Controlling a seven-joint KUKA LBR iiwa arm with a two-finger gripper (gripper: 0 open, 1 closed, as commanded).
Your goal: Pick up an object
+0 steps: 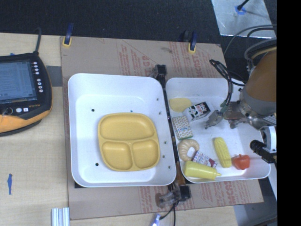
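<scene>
The arm [261, 86] is cut off at the picture's right, above the right bin's [207, 83] right rim. Its gripper [221, 117] hangs low, mid-bin, fingers narrowly parted around nothing. Beside it, toward the far-left corner, lie a carton [198, 110] and a yellow piece [180, 104]. Corn [222, 151], a tomato [241, 161] and a bottle [201, 170] lie by the near rim. A yellow tray [128, 141] fills the left bin [80, 126].
</scene>
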